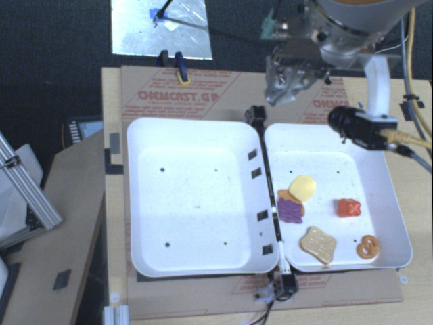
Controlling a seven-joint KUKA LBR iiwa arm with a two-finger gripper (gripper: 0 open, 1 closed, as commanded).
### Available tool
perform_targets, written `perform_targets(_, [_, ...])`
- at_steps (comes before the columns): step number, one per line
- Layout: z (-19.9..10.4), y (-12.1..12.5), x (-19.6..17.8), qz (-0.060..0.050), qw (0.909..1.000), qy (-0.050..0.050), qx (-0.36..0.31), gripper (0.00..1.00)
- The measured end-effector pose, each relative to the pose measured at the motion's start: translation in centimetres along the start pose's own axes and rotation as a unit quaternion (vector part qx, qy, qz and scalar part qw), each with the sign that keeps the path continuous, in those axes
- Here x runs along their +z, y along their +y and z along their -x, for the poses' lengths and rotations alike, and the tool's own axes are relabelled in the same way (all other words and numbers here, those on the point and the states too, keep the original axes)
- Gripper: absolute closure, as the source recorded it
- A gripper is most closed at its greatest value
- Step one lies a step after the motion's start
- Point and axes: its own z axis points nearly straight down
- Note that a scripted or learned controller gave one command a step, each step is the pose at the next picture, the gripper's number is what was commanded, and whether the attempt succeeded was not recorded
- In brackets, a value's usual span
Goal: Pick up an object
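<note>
The right bin [379, 175] holds several small items. A yellow lemon-like piece [303, 187] lies beside a purple grape bunch [291, 210], with an orange bit under them. A red piece [349, 208] lies further right, a tan toast slice [318, 244] sits near the front, and a brown pretzel [367, 247] rests at the front right corner. My gripper [287, 87] hangs high above the back edge of the bench, behind the bins, well away from every item. Nothing shows between its fingers.
The left bin [142, 181] sits beside the right one, with a black hinge strip [265, 181] between them. A black camera mount [358, 127] sticks out over the right bin's back rim. A shiny metal plate [161, 17] lies behind the bench.
</note>
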Motion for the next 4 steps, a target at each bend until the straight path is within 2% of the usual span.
perform_targets(1, [-7.9,2.2,0.3,-0.001,1.0,0.001,-0.008,1.0])
perform_targets(2, [-7.5,2.3,0.2,-0.001,1.0,0.0,-0.005,0.0])
perform_targets(3, [-7.5,2.3,-0.9,0.001,1.0,0.001,-0.006,1.0])
perform_targets(4, [-8.8,8.2,0.5,-0.001,1.0,-0.001,-0.003,1.0])
